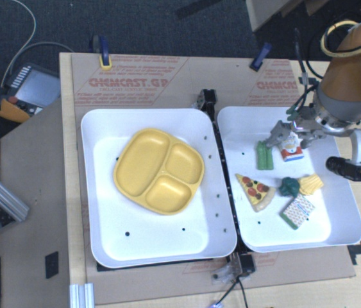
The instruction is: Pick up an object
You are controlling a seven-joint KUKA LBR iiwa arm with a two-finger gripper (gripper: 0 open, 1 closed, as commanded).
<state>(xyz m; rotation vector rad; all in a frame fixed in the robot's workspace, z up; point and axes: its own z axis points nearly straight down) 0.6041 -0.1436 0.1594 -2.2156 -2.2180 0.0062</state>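
Objects lay clustered in the right bin: a patterned block nearest the front edge, then a pizza slice, a green lump and a yellow piece. Farther back, the gripper hovered over a small red-and-white item (finger spread unreadable) beside a green stick. A straight descent, centred on one item, seemed wisest.

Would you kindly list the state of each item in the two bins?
yellow divided plate: upright, compartments bare, left bin
green block: lying flat, right bin
pizza slice toy: lying flat
dark green piece: touching yellow ridged piece
pincer: low over small red-white-blue item
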